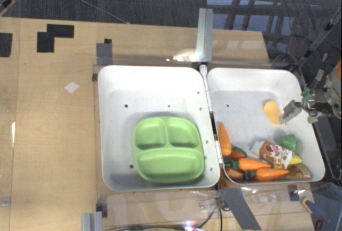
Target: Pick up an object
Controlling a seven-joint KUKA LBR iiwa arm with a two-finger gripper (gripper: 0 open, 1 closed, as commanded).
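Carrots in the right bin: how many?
3. One carrot stands lengthwise along the bin's left wall; a second and third lie in the pile at the front edge. More may hide underneath.

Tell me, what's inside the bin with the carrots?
The right bin holds carrots, a yellow piece, a green piece and a small printed carton. Things under the pile are covered.

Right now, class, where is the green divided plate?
The green divided plate lies in the left bin, toward its front edge, beside the divider.
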